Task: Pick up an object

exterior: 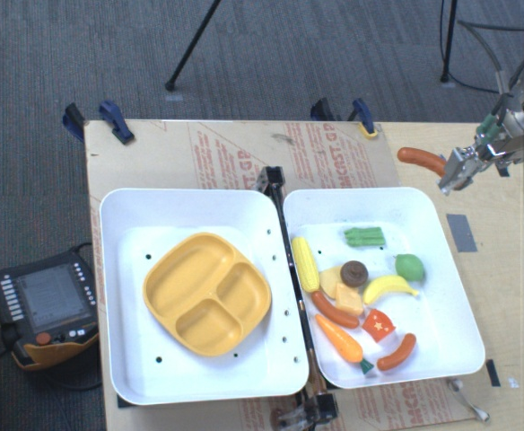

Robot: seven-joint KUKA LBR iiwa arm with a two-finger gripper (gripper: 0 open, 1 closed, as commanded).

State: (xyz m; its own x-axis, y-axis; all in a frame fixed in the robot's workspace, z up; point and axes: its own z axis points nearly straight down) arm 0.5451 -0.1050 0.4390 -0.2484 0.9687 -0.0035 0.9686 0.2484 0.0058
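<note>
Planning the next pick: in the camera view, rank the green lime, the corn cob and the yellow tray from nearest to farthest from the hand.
From the hand at the upper right:
1. Green lime, right side of the right bin.
2. Corn cob, left edge of the right bin.
3. Yellow tray, in the left bin.

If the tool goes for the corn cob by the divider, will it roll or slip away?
The corn cob is long and rounded, so it would probably roll sideways if nudged. Its surface looks like smooth moulded plastic, likely light and a bit slippery. It lies close along the right bin's left wall, which may crowd one finger.
</note>
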